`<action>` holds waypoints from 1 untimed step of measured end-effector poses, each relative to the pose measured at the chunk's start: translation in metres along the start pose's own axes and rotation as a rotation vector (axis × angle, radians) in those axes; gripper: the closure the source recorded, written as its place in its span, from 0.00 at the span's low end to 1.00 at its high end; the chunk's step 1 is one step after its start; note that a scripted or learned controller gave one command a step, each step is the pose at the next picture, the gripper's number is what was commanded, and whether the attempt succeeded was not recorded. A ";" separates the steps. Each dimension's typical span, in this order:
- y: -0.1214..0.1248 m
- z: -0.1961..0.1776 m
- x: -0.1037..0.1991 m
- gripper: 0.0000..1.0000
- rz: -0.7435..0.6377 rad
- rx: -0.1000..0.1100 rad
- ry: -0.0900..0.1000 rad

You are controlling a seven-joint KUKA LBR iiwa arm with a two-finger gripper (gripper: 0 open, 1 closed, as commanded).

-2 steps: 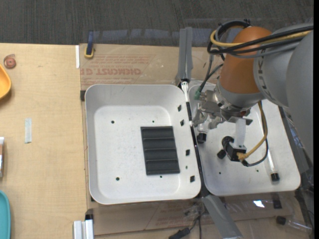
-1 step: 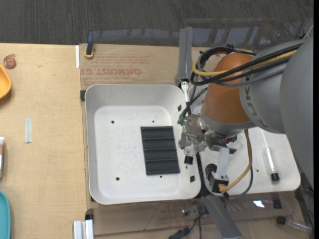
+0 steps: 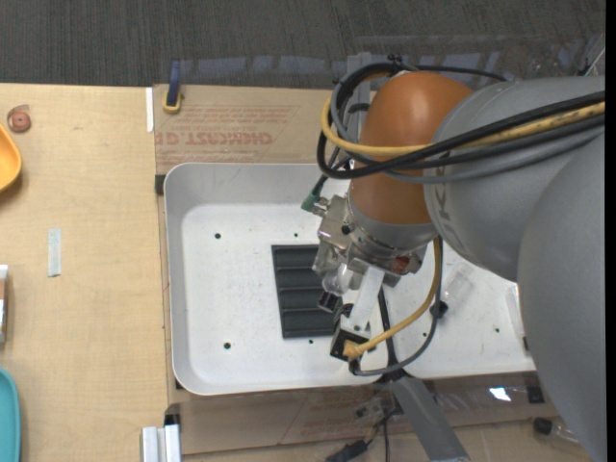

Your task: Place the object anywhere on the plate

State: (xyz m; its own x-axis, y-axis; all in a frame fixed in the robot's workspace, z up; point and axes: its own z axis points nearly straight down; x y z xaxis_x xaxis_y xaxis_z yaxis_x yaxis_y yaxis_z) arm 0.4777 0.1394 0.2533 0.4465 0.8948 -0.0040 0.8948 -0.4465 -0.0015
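A black ribbed rectangular object [image 3: 296,296] lies flat near the middle of the white bin [image 3: 207,219]. My gripper [image 3: 333,283] hangs low over the object's right edge, under the orange wrist band [image 3: 404,123]. The wrist and its cables hide the right part of the object. At the far left edge of the bench I see part of an orange dish [image 3: 6,166], and part of a teal dish [image 3: 6,417] shows at the bottom left corner.
The grey arm covers the right side of the bin. Brown cardboard [image 3: 231,123] lies behind the bin. A wooden bench top [image 3: 87,335] extends to the left, with a small grey strip [image 3: 54,253] on it.
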 end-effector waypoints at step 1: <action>0.068 -0.002 0.099 1.00 -0.208 0.001 -0.002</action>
State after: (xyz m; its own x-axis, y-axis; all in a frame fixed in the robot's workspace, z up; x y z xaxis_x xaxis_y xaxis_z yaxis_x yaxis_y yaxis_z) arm 0.5823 0.1976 0.2545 0.2524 0.9676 -0.0060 0.9676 -0.2525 -0.0032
